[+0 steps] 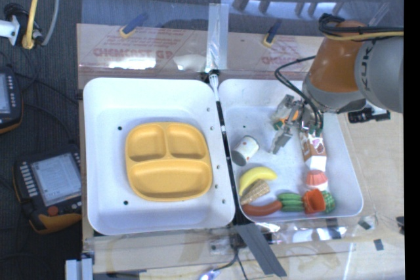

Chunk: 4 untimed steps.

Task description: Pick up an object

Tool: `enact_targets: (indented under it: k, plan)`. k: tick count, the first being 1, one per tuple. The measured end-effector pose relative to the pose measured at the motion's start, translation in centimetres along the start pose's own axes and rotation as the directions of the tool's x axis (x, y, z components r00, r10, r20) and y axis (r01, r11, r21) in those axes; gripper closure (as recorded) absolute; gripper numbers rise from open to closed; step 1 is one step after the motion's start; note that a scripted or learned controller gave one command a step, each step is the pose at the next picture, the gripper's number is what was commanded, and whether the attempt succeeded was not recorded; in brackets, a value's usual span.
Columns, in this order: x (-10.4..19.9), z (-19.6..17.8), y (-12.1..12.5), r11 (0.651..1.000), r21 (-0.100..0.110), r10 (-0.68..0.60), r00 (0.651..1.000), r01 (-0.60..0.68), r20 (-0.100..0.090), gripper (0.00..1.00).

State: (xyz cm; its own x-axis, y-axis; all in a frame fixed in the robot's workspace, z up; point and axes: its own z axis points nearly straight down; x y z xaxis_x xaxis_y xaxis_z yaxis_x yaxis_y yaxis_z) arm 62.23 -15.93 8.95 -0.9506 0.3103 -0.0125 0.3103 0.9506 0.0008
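Note:
My gripper (282, 131) hangs over the middle of the right bin (341, 134), with its fingers spread and nothing between them. Just left of and below it lies a small white cup (245, 149) on its side. A brown and white bottle (314, 149) lies to the gripper's right. Along the bin's front lie a yellow banana (257, 176), a piece of corn (256, 191), a red sausage (262, 208), a green vegetable (290, 200), an orange piece (314, 200) and a red and white piece (316, 178).
The left bin (105, 115) holds a yellow divided plate (169, 160). The grey arm with its orange band (338, 65) comes in from the upper right over the right bin's far corner. Devices and cables lie off the bench at the left.

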Motion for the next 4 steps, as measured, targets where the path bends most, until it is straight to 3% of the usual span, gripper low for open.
enact_targets:
  k: [1, 2, 3, 4]
  plan:
    - [5.0, -0.1, -7.5, 0.994, -0.006, -0.105, 0.994, 0.106, 0.001, 0.00]
    - [2.0, -0.1, -0.8, 0.996, -0.002, -0.092, 0.996, 0.092, 0.002, 0.00]
    - [1.1, 0.0, 3.2, 1.000, 0.000, -0.007, 1.000, 0.007, 0.003, 0.00]
    - [4.7, -0.1, -2.3, 0.999, 0.001, 0.036, 0.999, -0.036, 0.001, 0.00]
